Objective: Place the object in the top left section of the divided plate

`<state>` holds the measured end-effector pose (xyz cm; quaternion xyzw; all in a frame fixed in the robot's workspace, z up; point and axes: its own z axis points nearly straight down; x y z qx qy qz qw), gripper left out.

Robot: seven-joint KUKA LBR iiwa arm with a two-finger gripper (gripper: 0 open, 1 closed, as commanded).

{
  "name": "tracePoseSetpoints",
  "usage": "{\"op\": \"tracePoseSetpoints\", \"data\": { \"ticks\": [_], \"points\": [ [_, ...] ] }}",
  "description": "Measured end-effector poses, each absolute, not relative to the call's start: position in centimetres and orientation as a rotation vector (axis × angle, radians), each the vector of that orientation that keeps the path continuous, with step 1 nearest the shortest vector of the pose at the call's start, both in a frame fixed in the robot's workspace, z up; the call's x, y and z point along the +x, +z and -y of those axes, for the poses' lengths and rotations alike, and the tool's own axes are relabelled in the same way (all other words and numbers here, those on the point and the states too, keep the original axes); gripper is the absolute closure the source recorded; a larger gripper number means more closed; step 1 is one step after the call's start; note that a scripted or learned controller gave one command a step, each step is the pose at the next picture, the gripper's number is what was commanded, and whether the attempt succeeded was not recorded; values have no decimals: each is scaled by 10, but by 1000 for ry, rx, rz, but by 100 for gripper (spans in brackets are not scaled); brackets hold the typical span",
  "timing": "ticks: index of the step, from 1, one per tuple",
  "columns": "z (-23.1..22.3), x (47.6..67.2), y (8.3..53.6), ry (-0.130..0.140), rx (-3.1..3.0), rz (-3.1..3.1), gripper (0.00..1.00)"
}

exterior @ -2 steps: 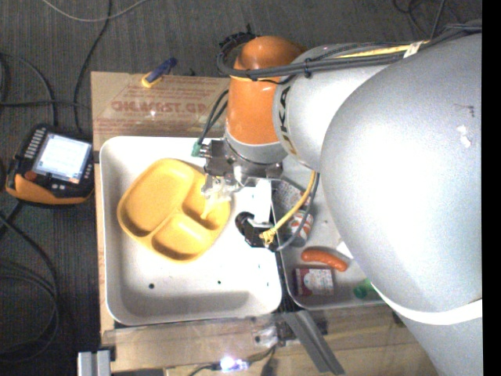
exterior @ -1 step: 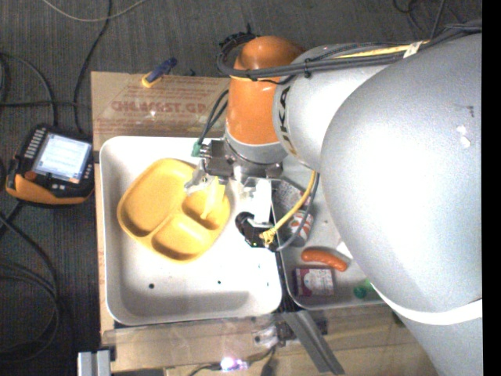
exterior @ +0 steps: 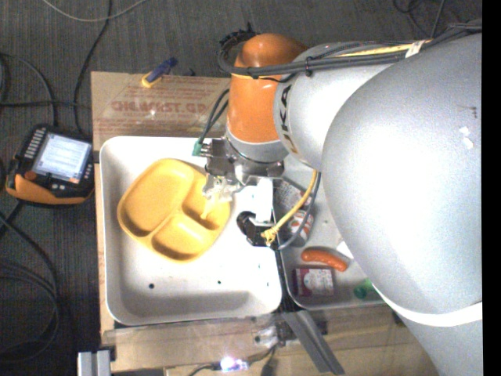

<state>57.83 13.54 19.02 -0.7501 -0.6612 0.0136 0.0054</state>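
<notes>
— Reaching in from the right edge of the tabletop, the arm is seen over the left bin, is it not?

— It is. The jaws are held above the right rim of the yellow divided plate, on the side nearest the right bin.

— Can it be told whether the jaws are spread or pressed together?

— It cannot. They are seen as a pale blur against the yellow, and whether anything is pinched cannot be told either.

— Where is the plate found?

— It is laid flat in the left bin, toward the bin's top edge as viewed. Three sections are marked off by ridges: a large one toward the bin's top left corner, and two smaller ones toward the bottom and right.

— And what is seen in the right bin?

— Much of it is covered by the arm. An orange sausage-shaped thing is seen there, with a dark red packet just beside it and a small green thing near the packet's right.

— Is anything noted beyond the bins?

— A cardboard sheet is spread under them, and a handheld controller with a lit screen is left beyond the tabletop's left edge.
</notes>
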Motion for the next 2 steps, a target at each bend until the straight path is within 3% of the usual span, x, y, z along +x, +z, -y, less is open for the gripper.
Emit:
{"op": "tracePoseSetpoints", "data": {
  "ticks": [1,2],
  "points": [
    [-130,558,112,3,-2287,2154,100],
    [-130,559,114,-5,-2290,2156,0]
  ]
}}
